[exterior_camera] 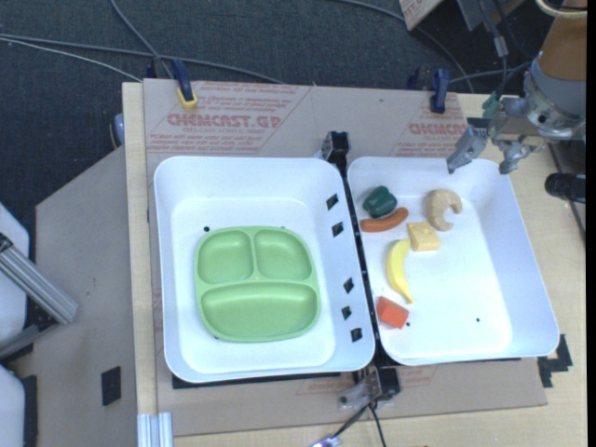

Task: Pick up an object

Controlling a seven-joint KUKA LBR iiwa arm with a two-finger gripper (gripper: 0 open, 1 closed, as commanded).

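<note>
My gripper (486,159) hangs open over the far right corner of the right bin (533,277), nothing between its fingers. In that bin lie a dark green pepper (379,199), an orange-red sausage (384,220), a tan croissant (443,208), a yellow cheese block (424,238), a yellow banana (399,268) and a small red-orange piece (392,313). The croissant lies nearest the gripper, below and left of it. All the items sit in the bin's left half.
The left bin (169,250) holds a green divided plate (257,282). A black divider with clips (346,240) runs between the bins. Blue clamps (183,84) (440,89) hold the cardboard at the bench's far edge. The right bin's right half is bare white floor.
</note>
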